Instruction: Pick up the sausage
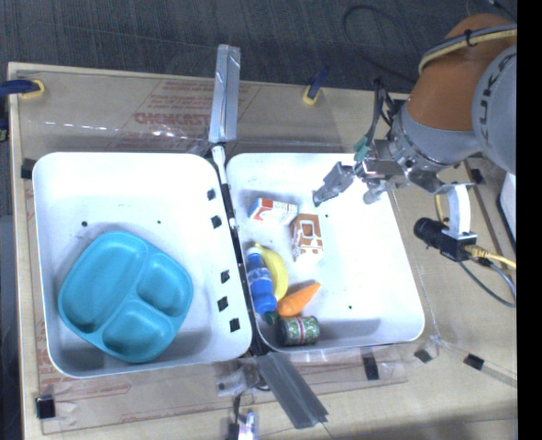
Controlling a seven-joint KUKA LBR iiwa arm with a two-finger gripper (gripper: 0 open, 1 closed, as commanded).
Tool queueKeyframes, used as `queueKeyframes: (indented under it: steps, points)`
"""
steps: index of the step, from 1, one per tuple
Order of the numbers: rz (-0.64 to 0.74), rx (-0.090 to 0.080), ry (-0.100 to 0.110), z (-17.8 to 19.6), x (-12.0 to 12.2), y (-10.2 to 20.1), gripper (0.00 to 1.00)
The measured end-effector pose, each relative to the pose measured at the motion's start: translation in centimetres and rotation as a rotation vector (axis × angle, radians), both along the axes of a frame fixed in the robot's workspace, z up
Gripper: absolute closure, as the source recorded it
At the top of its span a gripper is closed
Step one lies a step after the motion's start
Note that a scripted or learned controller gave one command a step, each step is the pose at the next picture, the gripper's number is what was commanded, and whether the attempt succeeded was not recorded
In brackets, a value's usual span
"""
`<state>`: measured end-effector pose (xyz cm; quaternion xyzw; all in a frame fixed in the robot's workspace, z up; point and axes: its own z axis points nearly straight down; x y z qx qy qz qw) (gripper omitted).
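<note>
Dark carpet lies behind a pale wooden worktop (454, 374) that bears two shallow white bins side by side. The left bin (60, 181) holds a blue divided plate (124, 293). The right bin (381, 273) holds a small cluster of things along its left side.

The claw (331, 187) hangs over the far part of the right bin, at the end of the grey arm (454, 90) with its orange band. At this angle I cannot tell whether the claw is spread or pressed together, and nothing can be seen gripped in it.

The sausage (298, 298), if the orange tapered piece is it, lies near the front of the right bin. It is well apart from the claw, nearer the camera and a little to the left. It rests just beside a yellow banana (274, 266) and a blue bottle (259, 285), with a green can (300, 329) touching or almost touching its near side.

Between the sausage and the claw sit a white and red carton (272, 211) and a second small carton (306, 236) with red-brown print. The lettering on both is too small to read. Red printing shows on the worktop beyond the bins, under a clear sheet, too blurred to make out.
</note>
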<state>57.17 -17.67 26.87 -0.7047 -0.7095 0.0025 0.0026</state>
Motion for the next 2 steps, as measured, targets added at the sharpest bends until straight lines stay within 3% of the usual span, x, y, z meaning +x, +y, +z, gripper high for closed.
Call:
queueKeyframes:
  steps: [1, 2]
  points:
    - [0.02, 0.001, 0.0, -12.2, -1.8, -2.0, 0.0]
    - [0.094, 0.002, -0.001, -16.9, -3.2, -3.3, 0.0]
